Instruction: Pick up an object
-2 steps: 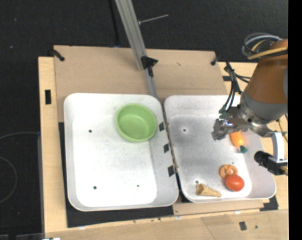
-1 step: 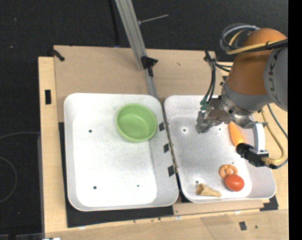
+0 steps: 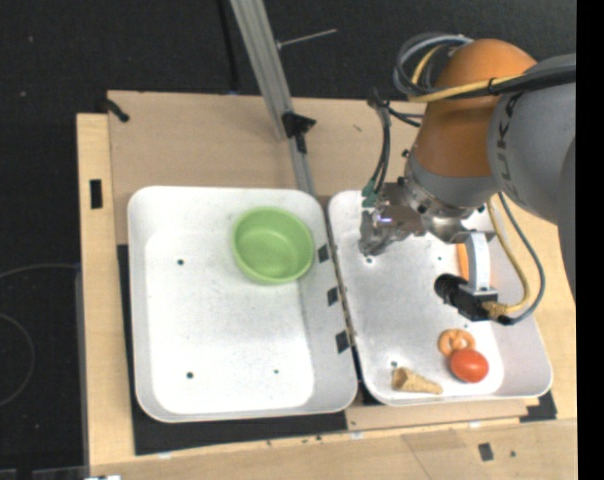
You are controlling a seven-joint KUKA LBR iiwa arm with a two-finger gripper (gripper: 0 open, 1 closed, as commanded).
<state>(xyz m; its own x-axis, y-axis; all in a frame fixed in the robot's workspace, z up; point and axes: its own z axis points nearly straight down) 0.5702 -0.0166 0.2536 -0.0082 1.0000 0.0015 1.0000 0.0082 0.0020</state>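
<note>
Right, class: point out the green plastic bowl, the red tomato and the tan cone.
Green plastic bowl (image 3: 273, 245), camera view, on its inner floor.
Red tomato (image 3: 469, 366), camera view, on its top.
Tan cone (image 3: 415, 380), camera view, on its middle.

**Bench and the bins resting on it**

A pale wooden bench (image 3: 182, 143) carries two shallow white bins set side by side, their inner rims touching or nearly so. The left bin (image 3: 182, 358) and the right bin (image 3: 397, 318) sit on a dark mat (image 3: 128, 348) that shows along their left and lower edges.
</note>
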